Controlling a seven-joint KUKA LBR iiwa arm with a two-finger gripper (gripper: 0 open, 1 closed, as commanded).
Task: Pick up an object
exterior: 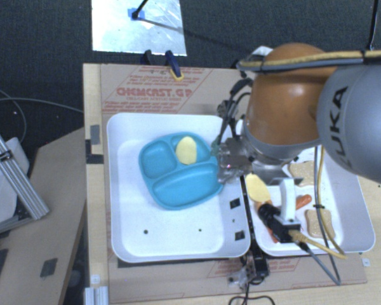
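Item: hand [232, 161], finger state impossible to tell, at 3 o'clock rim of blue tray [178, 183] bearing yellow piece [187, 150]; risk: snagging the tray rim, not the piece.

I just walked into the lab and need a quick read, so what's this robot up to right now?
A grey and orange KUKA arm reaches in from the right, its wrist low over the divide between two white bins. The left bin holds a blue divided plate with a yellow lemon-like piece in one compartment. The right bin holds several small toy food pieces. Nothing is visibly held yet.
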